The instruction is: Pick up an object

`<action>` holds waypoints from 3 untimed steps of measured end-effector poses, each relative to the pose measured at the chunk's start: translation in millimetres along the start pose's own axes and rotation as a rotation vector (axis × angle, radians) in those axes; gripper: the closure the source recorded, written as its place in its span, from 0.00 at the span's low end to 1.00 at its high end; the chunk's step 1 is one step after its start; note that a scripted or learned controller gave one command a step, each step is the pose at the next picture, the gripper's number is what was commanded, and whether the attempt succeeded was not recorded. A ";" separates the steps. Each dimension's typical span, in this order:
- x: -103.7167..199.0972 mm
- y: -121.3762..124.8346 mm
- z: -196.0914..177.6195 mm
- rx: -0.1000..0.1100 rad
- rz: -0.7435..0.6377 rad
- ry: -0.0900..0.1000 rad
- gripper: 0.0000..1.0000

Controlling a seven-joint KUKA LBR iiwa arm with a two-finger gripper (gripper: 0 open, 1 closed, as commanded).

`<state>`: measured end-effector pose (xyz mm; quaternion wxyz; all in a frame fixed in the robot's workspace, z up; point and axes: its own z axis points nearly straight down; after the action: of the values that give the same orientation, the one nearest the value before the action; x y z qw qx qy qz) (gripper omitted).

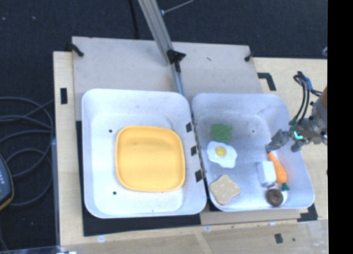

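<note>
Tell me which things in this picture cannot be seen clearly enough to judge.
- Tool, camera view: small and blurred at the right bin's rim; open or shut cannot be told.
- Arm, camera view: cut off by the picture's right side.
- White item beside the carrot: too small to identify.
- Dark round item: too blurred to name.

You see two white bins side by side: the left bin [94,137] holds a yellow plate [150,158]. In the right bin [242,106] lie a green piece [221,132], a fried egg [222,154], a toast slice [224,189], a carrot [278,168], a white block [266,173] and a brown round thing [274,196]. The gripper [288,141] hangs over the right bin's right edge, just above the carrot.
</note>
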<state>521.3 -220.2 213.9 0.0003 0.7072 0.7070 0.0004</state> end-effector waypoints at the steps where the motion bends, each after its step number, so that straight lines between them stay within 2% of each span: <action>1: 0.0 0.0 0.0 0.000 0.000 0.000 0.00; 2: -4.8 6.7 47.1 0.004 0.001 0.000 0.00; 3: -5.1 2.7 89.4 0.004 0.001 0.000 0.00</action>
<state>524.1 -225.3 124.5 -0.0012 0.7074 0.7068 -0.0010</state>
